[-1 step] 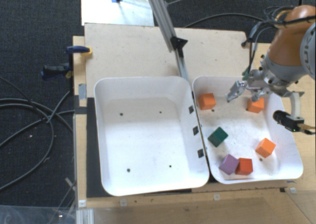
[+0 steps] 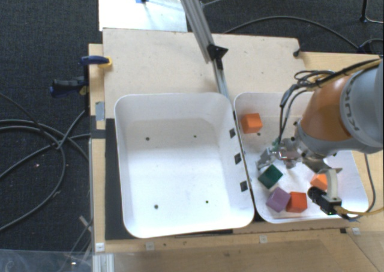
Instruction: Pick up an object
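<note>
Three blocks (image 2: 278,199) are sitting along the right bin's (image 2: 243,104) front edge; another block (image 2: 251,122) is lying near its back-left corner.

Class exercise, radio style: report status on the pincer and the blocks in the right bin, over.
Pincer low in right bin, above green block; nothing seen gripped. Purple block and orange-red block crowd close. Orange block sits apart.
</note>
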`<act>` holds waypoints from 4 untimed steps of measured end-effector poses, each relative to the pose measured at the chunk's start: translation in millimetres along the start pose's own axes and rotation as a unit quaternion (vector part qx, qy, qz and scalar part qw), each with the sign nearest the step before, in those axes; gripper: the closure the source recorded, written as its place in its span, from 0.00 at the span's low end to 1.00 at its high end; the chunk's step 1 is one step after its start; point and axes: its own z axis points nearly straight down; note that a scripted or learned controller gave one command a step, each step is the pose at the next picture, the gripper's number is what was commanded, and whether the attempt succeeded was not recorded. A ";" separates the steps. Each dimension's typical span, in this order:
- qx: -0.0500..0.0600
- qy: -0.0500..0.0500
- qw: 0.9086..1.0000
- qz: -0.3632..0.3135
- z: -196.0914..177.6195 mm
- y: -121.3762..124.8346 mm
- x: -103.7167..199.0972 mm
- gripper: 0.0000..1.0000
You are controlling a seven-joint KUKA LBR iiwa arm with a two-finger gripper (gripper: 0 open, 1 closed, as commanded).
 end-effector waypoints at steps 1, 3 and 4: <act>-0.002 0.000 1.000 0.000 -2.5 -38.9 9.8 0.00; -0.008 0.001 1.000 -0.006 -106.6 -1.7 86.2 1.00; -0.003 0.001 1.000 -0.006 -102.4 5.9 166.2 1.00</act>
